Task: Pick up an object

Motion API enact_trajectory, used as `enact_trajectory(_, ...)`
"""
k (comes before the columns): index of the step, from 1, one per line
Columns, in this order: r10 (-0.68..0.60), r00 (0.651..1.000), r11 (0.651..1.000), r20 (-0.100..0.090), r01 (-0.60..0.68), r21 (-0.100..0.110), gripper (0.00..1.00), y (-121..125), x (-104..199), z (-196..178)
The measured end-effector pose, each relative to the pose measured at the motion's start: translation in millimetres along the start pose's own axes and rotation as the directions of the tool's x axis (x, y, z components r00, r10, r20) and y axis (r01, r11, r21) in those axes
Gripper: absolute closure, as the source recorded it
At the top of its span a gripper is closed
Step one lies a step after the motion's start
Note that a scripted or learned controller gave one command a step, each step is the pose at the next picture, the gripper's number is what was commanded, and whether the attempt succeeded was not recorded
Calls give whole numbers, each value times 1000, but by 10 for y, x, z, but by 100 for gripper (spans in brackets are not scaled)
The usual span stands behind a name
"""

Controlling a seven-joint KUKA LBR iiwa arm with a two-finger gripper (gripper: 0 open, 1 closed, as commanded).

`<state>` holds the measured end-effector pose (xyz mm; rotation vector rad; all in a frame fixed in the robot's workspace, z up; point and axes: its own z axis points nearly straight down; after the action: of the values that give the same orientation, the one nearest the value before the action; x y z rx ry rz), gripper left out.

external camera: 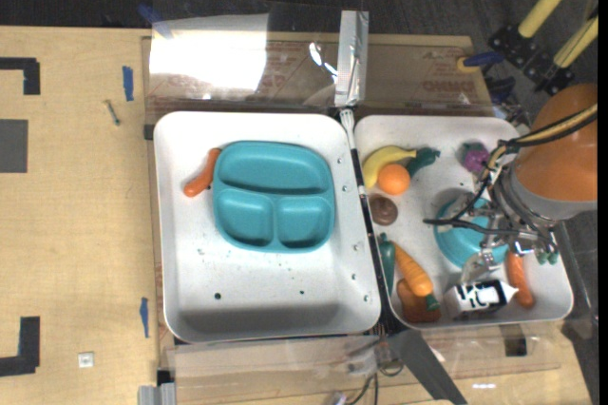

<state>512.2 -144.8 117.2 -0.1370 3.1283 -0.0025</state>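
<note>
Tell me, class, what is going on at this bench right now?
A grey robot arm with an orange band reaches in from the right, its claw low over the right bin, just above a teal bowl. Toy food lies around it: a banana, an orange, a carrot. The left bin holds a teal divided tray with a small orange piece beside it. Nothing looks grasped yet.

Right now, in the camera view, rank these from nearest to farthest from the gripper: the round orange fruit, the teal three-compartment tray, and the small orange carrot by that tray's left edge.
Measured from the gripper, low in the right bin:
1. Round orange fruit, same bin, up and left of the gripper.
2. Teal three-compartment tray, middle of the left bin.
3. Small orange carrot, at the tray's far left edge.
</note>
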Motion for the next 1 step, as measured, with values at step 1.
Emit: enact_trajectory(1,79,997,997,21,-79,0,0,51,71,235)
